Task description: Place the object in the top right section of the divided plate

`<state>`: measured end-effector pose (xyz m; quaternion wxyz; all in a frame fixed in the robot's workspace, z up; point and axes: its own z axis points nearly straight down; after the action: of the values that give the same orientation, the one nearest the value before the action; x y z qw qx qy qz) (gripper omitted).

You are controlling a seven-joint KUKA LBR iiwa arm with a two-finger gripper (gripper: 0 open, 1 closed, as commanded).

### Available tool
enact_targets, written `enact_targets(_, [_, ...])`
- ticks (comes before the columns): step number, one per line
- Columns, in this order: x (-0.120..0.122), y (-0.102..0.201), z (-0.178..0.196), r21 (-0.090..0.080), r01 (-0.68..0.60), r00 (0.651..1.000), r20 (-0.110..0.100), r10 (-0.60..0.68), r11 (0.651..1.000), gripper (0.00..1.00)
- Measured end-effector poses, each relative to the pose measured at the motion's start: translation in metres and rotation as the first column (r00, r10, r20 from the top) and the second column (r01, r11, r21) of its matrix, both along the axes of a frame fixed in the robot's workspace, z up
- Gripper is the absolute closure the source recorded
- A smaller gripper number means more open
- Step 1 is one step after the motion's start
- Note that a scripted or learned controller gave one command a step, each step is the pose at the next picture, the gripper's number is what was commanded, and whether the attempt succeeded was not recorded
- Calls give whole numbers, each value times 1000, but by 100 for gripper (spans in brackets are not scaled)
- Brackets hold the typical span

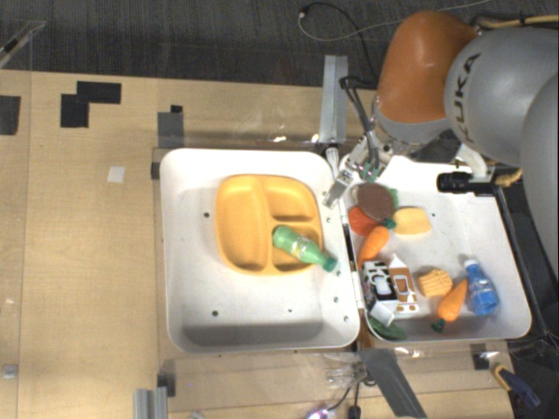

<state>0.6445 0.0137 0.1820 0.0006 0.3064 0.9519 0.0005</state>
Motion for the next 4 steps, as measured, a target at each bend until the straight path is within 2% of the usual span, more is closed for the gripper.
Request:
enact_targets(1, [14, 27, 0, 1, 108, 994, 0, -108, 994, 0])
enact_targets(2, [-66, 29, 0, 1, -269, 963, -2, 269, 963, 0])
enact_targets(3, [-58, 27, 0, 1, -205, 979, -1, 205, 979, 0])
enact_targets(4, [0, -60, 30, -1, -375, 927, 2, 375, 927, 0])
